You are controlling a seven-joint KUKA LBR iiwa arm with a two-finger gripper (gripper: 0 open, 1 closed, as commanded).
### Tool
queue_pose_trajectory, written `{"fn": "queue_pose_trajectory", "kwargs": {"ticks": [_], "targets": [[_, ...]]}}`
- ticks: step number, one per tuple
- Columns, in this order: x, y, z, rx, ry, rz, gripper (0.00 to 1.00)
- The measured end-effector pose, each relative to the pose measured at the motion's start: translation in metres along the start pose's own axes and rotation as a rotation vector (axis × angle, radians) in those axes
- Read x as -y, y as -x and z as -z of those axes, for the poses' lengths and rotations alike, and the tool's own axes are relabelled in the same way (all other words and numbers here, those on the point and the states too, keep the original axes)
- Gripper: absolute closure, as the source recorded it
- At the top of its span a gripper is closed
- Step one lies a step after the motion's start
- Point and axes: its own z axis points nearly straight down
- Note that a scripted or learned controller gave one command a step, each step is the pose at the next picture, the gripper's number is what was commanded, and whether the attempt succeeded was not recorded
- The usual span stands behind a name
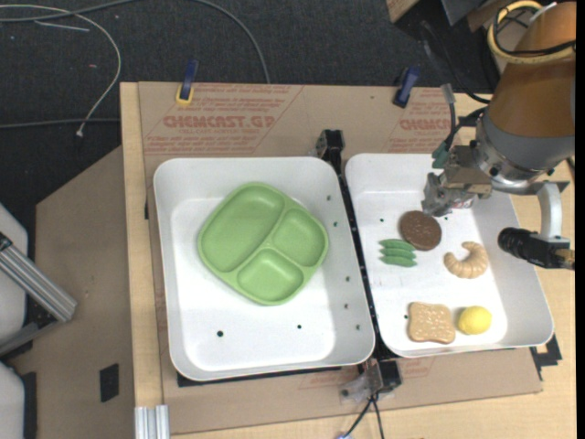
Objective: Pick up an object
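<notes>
**Gripper over right bin, no object secured**

Nearest you, at the front of the right bin (521, 332), lie a square cracker (430, 322) and a lemon (473, 319), just beside each other. Behind them sit a croissant (467, 260) and green pea pods (398, 252); the croissant's long axis runs roughly front-to-back with a curl toward the left, and the pods lie slantwise, pointing left-back to right-front. The brown round cookie (421, 230) lies just behind these, with no long axis. The gripper (447, 197) hangs at the cookie's far edge; whether the claw is spread or pressed together cannot be told. Judged the likely target, the cookie lies flat, so you should centre over it and descend squarely. The green divided plate (262, 242) occupies the left bin (174, 245).
</notes>
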Motion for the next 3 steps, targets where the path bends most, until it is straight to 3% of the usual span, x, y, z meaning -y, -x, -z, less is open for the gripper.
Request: {"fn": "queue_pose_trajectory", "kwargs": {"ticks": [3], "targets": [[-0.031, -0.15, -0.019, 0.001, 0.002, -0.002, 1.0]]}}
